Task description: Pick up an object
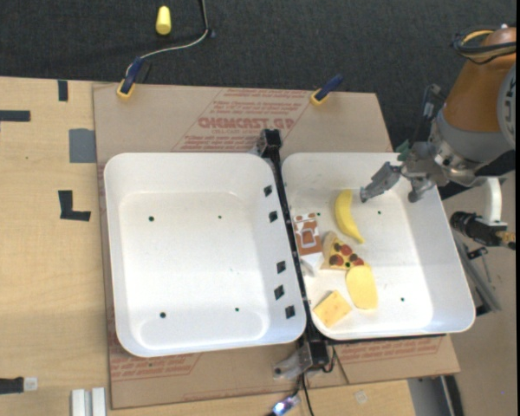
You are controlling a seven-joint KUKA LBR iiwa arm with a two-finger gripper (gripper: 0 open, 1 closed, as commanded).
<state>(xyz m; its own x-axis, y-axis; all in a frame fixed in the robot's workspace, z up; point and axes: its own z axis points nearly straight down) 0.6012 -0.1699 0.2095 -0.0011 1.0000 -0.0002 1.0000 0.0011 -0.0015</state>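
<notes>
Gripper (395, 183) over right bin (433, 258), grip unclear, near banana (347, 217)

My gripper (397, 186) above right bin (433, 258), fingers spread, nothing between them. Banana (347, 216) just left-below. Pizza slice (341, 255), yellow piece (361, 287), cheese wedge (333, 308) clustered near bin's front-left. Left bin (191, 258) beside.

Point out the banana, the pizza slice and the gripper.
banana (347, 216), camera view, middle of its curve.
pizza slice (341, 255), camera view, its topped face.
gripper (390, 185), camera view, midway between fingertips.
</notes>
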